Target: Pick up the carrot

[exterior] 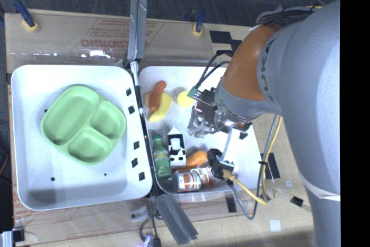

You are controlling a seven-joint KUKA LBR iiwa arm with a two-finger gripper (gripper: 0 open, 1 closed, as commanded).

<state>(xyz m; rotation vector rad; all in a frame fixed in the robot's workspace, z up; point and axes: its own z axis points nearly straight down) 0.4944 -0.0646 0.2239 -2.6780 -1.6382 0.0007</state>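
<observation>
The carrot (196,158) is a short orange piece lying near the front of the right bin (245,150), between a black-and-white block (177,147) and a jar (193,180). My gripper (199,127) hangs over the middle of the right bin, a little behind and above the carrot. Nothing shows held in it, and the metal wrist hides its fingertips.
In the right bin's back left lie a hot dog (156,95) on a yellow piece (161,107) and a yellow lemon (185,98). A green bottle (161,155) lies along the left wall. The left bin (34,182) holds a green divided plate (85,123).
</observation>
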